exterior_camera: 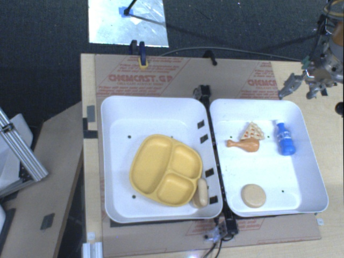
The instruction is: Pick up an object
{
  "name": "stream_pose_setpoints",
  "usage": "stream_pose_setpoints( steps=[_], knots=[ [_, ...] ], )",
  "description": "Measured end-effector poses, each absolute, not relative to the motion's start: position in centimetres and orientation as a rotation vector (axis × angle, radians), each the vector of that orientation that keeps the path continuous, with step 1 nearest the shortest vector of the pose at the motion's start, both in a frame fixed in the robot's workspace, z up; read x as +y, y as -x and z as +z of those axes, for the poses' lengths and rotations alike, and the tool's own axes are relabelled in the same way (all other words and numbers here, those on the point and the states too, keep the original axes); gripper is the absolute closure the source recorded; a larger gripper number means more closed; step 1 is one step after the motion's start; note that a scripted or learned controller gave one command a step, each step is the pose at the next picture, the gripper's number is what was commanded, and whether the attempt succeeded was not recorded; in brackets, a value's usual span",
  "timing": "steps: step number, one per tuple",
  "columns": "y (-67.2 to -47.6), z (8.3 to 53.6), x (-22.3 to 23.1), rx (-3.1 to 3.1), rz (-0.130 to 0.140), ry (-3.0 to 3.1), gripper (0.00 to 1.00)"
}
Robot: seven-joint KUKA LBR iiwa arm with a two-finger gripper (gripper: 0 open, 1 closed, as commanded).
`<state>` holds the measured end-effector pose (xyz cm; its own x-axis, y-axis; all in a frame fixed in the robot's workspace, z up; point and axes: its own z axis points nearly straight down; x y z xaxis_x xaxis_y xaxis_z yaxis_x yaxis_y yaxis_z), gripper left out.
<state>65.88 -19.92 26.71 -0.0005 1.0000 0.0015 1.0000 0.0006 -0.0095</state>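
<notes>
Wooden bench [59, 160] with a cardboard sheet [161, 71] under two shallow white bins side by side, dark carpet behind. Landmark: the black clip seam [210, 144] where the bins meet.

Nearest the camera, right of the seam in the right bin [312, 165]: round tan cookie-like disc [253, 195] near that bin's front wall. Left of the seam in the left bin [115, 144]: small beige bread-roll piece [201, 192] just beside the seam, touching the front right corner of a yellow divided tray [165, 169]. Tray lies flat, three compartments, slightly rotated, fills the middle of the left bin.

Farther back, right of the seam: orange toy drumstick [243, 144], knob end toward the seam. Touching it on the far side, a tan waffle-pattern wedge [252, 130]. Blue bottle [284, 138] with white cap lies further right of the seam, apart from the drumstick, cap pointing away from the camera.

Beyond the right bin's far right corner, well right of the seam: gripper [302, 86] hangs above the cardboard, outside the bin, fingers spread wide, nothing between them. Orange band of the arm at the right edge.

Farthest, left of the seam: blue and yellow clamp [141, 52] on the cardboard's back edge, shiny metal sheet [128, 16] on the carpet behind it
</notes>
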Motion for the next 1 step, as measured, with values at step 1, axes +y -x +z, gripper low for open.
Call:
stream_pose_setpoints(
  steps=[1],
  knots=[
    [-66.07,27.54,-19.82,-2.227,-0.002,2.219,0.0]
  ],
)
